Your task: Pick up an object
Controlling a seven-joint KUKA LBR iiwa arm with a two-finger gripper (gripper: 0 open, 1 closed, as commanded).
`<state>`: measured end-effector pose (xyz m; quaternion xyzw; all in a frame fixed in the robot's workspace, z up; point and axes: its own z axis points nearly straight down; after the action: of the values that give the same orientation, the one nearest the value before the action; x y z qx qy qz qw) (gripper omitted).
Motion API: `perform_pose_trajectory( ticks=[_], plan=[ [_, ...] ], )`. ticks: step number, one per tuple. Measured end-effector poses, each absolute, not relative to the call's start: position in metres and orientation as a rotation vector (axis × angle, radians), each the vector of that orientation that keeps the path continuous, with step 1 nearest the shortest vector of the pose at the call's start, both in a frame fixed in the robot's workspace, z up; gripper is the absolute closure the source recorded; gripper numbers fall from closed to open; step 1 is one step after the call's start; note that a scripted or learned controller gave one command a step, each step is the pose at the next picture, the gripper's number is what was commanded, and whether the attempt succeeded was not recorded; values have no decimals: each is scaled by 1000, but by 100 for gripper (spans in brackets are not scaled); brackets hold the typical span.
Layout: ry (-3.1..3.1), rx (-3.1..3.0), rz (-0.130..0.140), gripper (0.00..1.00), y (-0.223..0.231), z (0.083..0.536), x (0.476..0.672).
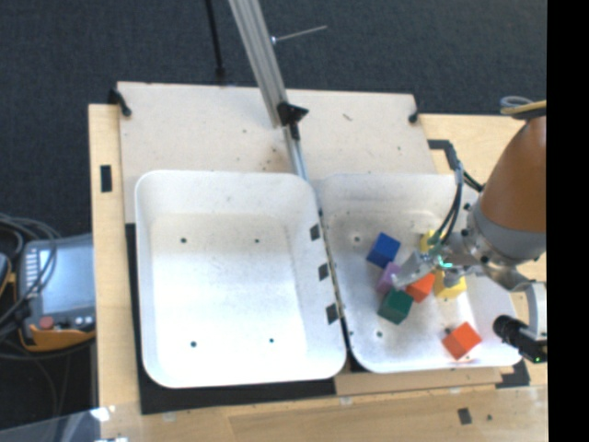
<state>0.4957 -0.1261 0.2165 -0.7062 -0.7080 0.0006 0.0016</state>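
Because the gripper (431, 270) stands low inside the right bin (368, 201) amid a tight cluster of blocks, the main risk is a miss or a double contact. The orange block (420, 286) lies just below the gripper tip and touches the purple block (390, 276) on its left and the green block (397, 306) at its lower left. A descent slightly off centre may push these neighbours, tilt the target, or wedge two blocks together. The yellow block (449, 288), just right of the orange block, may also be knocked sideways.

Gripper state: cannot be determined, since the tip is small and partly masked by cables and wrist hardware. No block is visibly held.

Other positions relative to the orange block: the blue block (384, 249) lies above and left, apart from the cluster; a second orange-red block (462, 340) lies well below and right, isolated, and is judged an easier target.
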Motion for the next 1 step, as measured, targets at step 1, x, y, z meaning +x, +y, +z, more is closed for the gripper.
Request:
perform_pose_trajectory(
  ticks=[1],
  plan=[
    [-2221, -2224, -2, 0, -126, 218, 497]
  ],
)
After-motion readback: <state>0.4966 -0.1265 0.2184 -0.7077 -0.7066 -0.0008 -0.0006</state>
